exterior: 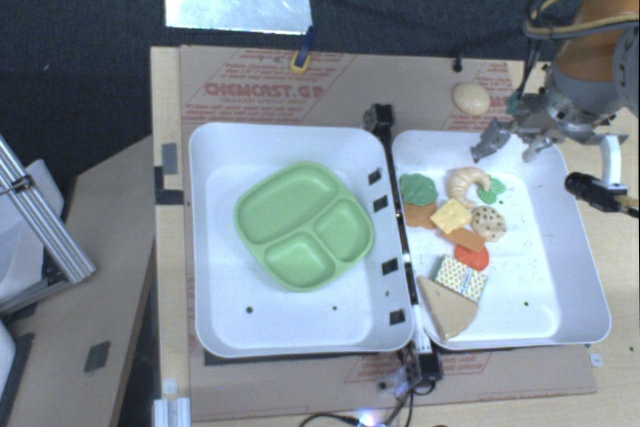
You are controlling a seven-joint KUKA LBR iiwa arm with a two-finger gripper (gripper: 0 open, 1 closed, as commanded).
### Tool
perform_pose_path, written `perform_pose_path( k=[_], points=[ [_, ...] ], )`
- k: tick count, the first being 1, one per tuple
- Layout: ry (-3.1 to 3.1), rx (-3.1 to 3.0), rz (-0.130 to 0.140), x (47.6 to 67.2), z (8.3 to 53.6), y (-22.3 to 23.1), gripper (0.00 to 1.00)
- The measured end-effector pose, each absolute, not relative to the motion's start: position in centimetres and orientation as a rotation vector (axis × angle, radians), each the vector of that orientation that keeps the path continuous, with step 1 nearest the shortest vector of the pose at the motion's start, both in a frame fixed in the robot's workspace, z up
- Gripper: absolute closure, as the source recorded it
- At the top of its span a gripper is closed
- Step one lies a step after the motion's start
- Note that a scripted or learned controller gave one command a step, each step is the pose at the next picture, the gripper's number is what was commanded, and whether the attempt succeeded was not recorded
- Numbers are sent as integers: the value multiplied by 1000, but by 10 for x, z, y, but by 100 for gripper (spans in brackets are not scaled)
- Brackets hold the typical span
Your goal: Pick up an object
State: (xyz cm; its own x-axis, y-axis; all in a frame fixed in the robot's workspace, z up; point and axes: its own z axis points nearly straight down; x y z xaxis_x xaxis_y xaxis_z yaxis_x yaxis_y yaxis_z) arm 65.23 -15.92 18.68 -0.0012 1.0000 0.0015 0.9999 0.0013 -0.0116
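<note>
A cluster of toy foods lies in the right bin [560, 255], toward its left half: a green leafy piece [418, 188], a croissant [471, 180] at its 3 o'clock, a yellow cheese slice [451, 215] below them, a speckled cookie [488, 222] at the cheese's 3 o'clock, an orange-red piece [470, 250] at 6 o'clock from the cheese, and a patterned cracker [461, 279] resting on a tan wedge [446, 309] nearest the bin's bottom edge. The gripper [512, 142] hangs above the bin's top edge, at about 1 o'clock from the croissant, its fingers spread apart with nothing between them. A pale egg-shaped object [471, 98] sits on the bench outside the bin, at the gripper's 10 o'clock. The left bin [215, 295] carries a green divided plate [303, 225].
</note>
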Motion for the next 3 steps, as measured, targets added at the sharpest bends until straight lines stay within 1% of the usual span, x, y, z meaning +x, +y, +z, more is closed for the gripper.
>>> perform_pose_path(
  k=[1,2,3],
  points=[
    [-2226,-2218,-1,655,196,-159,0],
    [-2223,-2219,1,646,143,-155,0],
    [-2224,-2218,2,646,91,-154,0]
  ],
)
